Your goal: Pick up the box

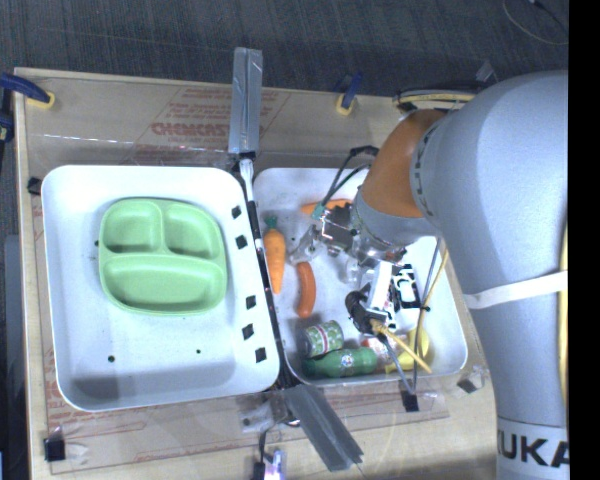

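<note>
Currently arm (500,218) angles down into right bin (285,190); pincer (322,232) state unreadable. Just left: one carrot (273,255), one green divided plate (163,256) farther.

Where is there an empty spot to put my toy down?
The left bin has bare floor between the green plate and its near wall. The right bin is crowded: carrot, can and green bottle lie beside the arm.

Position: fixed above the bench (160,103)
Facing: downward at a slant
Distance: middling; left bin (60,268) and right bin (285,193) both fit whole
Right edge: the arm (520,188) reaches in here
</note>
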Motion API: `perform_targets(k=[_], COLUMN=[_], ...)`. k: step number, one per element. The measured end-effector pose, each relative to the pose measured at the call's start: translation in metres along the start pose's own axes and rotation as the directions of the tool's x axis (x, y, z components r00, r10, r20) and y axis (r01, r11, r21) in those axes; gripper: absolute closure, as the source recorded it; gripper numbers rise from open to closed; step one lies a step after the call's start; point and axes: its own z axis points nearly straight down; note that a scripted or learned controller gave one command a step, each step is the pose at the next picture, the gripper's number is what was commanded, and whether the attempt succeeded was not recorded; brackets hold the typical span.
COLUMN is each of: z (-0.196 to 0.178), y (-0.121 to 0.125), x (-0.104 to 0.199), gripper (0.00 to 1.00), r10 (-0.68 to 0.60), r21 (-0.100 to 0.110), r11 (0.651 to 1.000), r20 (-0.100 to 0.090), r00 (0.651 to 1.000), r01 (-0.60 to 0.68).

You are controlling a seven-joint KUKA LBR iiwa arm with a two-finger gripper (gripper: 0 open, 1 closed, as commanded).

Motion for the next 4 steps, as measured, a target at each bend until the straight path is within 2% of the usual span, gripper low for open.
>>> perform_targets(k=[1, 2, 3, 4], z=[0.000, -0.002, -0.001, 0.000], y=[0.080, -0.038, 0.044, 0.008], x=[0.003, 0.025, 0.051, -0.023], gripper=[0.00, 0.00, 0.00, 0.00], r10=[0.391, 0.447, 0.251, 0.635], r21=[0.005, -0.009, -0.002, 0.004], r11=[0.920, 0.895, 0.968, 0.773], r20=[0.003, 0.000, -0.001, -0.001], r00=[0.920, 0.895, 0.968, 0.773], r01=[-0.391, -0.447, -0.251, -0.635])
